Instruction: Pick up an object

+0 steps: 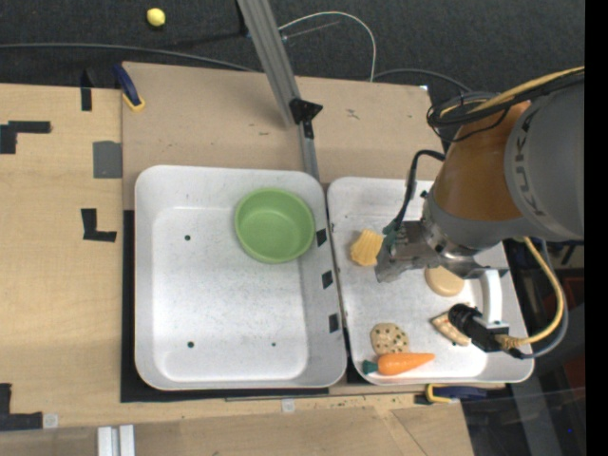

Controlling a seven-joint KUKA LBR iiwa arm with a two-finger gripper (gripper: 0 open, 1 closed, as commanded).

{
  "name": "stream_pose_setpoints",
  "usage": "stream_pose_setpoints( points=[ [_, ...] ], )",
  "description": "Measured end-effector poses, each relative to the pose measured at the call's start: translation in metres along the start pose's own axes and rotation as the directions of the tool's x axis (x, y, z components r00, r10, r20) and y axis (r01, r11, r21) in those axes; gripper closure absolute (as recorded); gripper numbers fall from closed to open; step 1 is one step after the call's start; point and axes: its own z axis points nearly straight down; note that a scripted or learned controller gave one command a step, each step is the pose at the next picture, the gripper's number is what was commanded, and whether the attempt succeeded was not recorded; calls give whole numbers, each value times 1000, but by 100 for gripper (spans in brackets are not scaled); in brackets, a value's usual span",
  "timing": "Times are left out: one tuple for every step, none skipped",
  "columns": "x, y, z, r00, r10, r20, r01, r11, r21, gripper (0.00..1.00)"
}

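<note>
My gripper point(391, 262) hangs low over the middle of the right bin point(366, 198), under the grey arm with its orange band. A yellow corn-like piece point(366, 248) lies just to its left, touching or almost touching it. A pale round disc point(444, 281) sits partly hidden under the wrist on the gripper's right. Near the bin's front edge lie a speckled cookie point(388, 336) and an orange carrot point(405, 361). A small tan piece point(442, 325) rests right of the cookie.
The left bin point(171, 283) holds a green bowl point(275, 224) at its back right corner. A grey pole point(271, 46) slants in from the top toward the ridge between the bins. A yellow ball point(156, 16) lies off the bench at top left.
</note>
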Motion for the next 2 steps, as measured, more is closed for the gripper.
stream_pose_setpoints(
  points=[
    [60, 6, 4, 1000, -1, 0, 1, 1000, 1, 100],
    [108, 2, -2, 1000, 0, 1, 0, 1000, 1, 100]
  ],
)
